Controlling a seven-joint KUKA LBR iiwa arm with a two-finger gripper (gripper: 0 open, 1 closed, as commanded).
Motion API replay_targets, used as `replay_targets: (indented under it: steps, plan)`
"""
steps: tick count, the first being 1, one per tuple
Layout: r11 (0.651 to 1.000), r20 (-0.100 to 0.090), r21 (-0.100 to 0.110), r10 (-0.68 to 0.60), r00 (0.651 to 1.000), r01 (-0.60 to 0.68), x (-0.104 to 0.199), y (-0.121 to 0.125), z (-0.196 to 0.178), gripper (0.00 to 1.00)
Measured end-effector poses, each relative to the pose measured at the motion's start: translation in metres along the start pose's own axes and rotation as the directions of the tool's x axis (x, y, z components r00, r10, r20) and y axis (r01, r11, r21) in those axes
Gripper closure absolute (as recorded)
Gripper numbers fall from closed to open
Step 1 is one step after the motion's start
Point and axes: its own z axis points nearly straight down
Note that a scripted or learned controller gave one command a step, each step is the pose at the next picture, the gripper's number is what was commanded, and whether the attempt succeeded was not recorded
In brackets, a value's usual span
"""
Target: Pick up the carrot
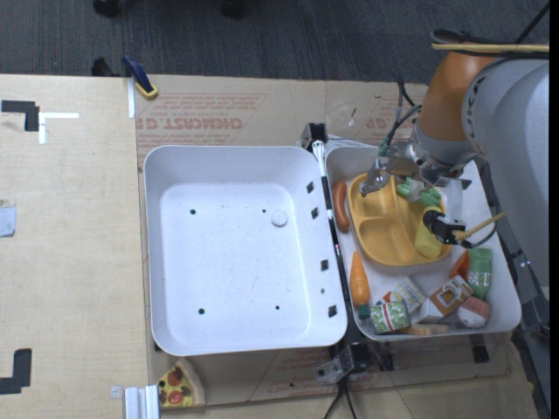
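The carrot point(358, 278) is a short orange piece lying lengthwise against the left wall of the right bin point(502, 308), just below the yellow divided plate point(390, 234). My gripper point(403, 178) hangs over the far edge of that plate, up and to the right of the carrot and well apart from it. Cables and the wrist body hide much of it. Nothing is seen held in it.
A reddish sausage point(340, 206) lies by the left wall above the carrot. Green toys point(430, 197), small cartons point(392, 311) and other food items crowd the bin's right and near side. The left bin point(166, 260) holds a small white disc point(279, 219). A pizza slice toy point(177, 388) lies outside.
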Motion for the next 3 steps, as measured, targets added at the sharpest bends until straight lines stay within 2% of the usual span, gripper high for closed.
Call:
replay_targets:
  steps: [1, 2, 3]
  plan:
    - [0.991, -0.024, 0.018, 0.134, 0.991, -0.134, -0.062, 0.024, 0.013, 0.0]
    - [0.976, -0.017, 0.011, 0.218, 0.976, -0.218, -0.012, -0.05, 0.012, 0.0]
    - [0.862, -0.011, 0.017, 0.506, 0.862, -0.506, 0.007, 0.005, 0.013, 0.0]
